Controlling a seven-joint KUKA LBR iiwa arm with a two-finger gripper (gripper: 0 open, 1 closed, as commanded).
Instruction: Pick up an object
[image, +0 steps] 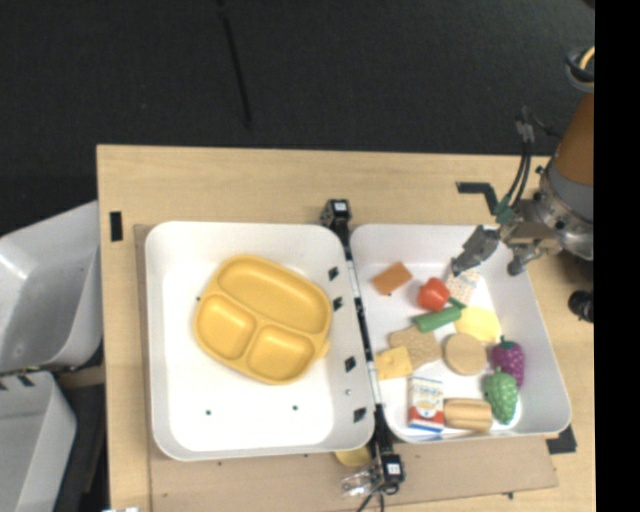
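Two shallow white bins sit side by side on the pale wooden bench. I see the left bin holding a yellow plastic plate with three compartments, lying slightly tilted in the middle of the bin floor.

The right bin carries the toy food. From the far end toward the near end I note: an orange wedge-shaped block; a red tomato-like piece with a green pepper-like stick touching it just below; a pale speckled cracker-like piece just right of the red piece; a yellow lemon-like lump; a tan waffle-textured biscuit; a round tan disc; a yellow cheese-like square; a purple grape cluster; a green leafy piece; a small white carton with red and blue print; and a tan bread roll touching the carton's right side.

The grey arm reaches in from the right, orange band high at the edge. The two-finger gripper hangs above the far part of the right bin, tip near the speckled cracker and the red piece. I cannot tell how the pincer stands from this angle. I see nothing lifted off the bin floor.
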